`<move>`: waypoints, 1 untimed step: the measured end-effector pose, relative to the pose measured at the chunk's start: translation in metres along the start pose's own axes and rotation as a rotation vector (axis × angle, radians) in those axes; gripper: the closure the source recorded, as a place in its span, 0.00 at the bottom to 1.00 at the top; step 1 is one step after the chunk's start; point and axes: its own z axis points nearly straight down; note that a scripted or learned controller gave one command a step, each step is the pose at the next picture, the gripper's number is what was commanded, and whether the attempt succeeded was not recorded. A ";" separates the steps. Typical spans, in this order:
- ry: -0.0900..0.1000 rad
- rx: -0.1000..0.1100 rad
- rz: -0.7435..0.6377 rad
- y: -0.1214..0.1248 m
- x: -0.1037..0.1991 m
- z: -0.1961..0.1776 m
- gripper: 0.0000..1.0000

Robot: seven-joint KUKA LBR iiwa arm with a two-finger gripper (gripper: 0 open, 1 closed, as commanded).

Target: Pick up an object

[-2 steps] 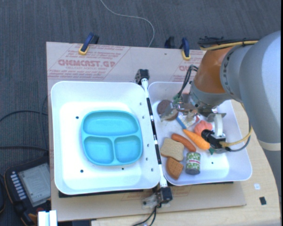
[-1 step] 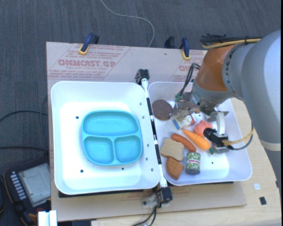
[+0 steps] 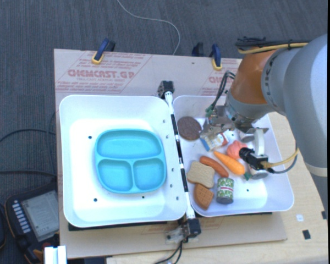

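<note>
Camera view looks down on a table (image 3: 88,76) bearing two white bins. The left bin (image 3: 71,114) holds a light blue divided plate (image 3: 131,160) with three compartments. The right bin (image 3: 278,194) holds the objects to pick: a brown round disc (image 3: 189,127) near its upper left, a sausage (image 3: 214,165), a carrot (image 3: 231,162), a pinkish piece (image 3: 235,148), a bread slice (image 3: 201,174), a brown biscuit (image 3: 203,196) and a small green-labelled can (image 3: 225,191). The end effector (image 3: 215,130) hangs low over the bin's upper part, beside the disc and above a small blue-and-white item (image 3: 208,143); whether it is spread or pinching cannot be told.
</note>
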 end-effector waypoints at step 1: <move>0.000 -0.001 0.000 0.000 0.000 -0.010 1.00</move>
